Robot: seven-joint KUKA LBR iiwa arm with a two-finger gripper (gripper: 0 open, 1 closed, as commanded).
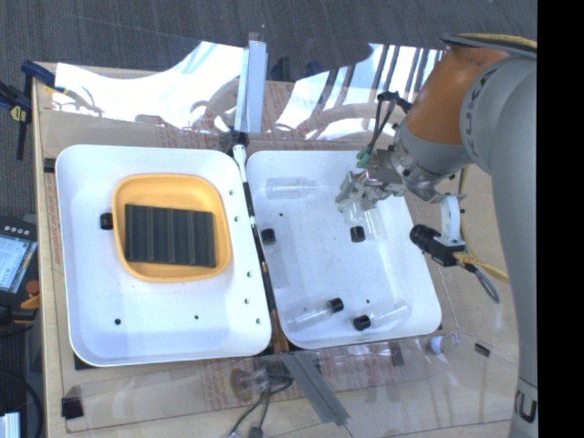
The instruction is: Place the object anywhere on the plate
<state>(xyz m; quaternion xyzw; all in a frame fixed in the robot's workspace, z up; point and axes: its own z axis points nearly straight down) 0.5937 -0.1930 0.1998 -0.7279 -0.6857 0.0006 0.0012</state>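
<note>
A clear vial (362,219) with a black cap hangs between the fingers of the gripper (360,199), over the right bin (420,313). The yellow plate (171,227) sits in the left bin (78,327), left of the vial. More vials (315,314) lie below it.

— What lies around the two white bins (82,336)?

— A clear, glinting sheet (137,89) along the far side, with an upright metal post (253,85) at the seam between the bins.

— And at the left?

— A small device with a lit screen (14,261) at the bench's left edge; dark carpet (137,7) shows beyond the bench.
</note>
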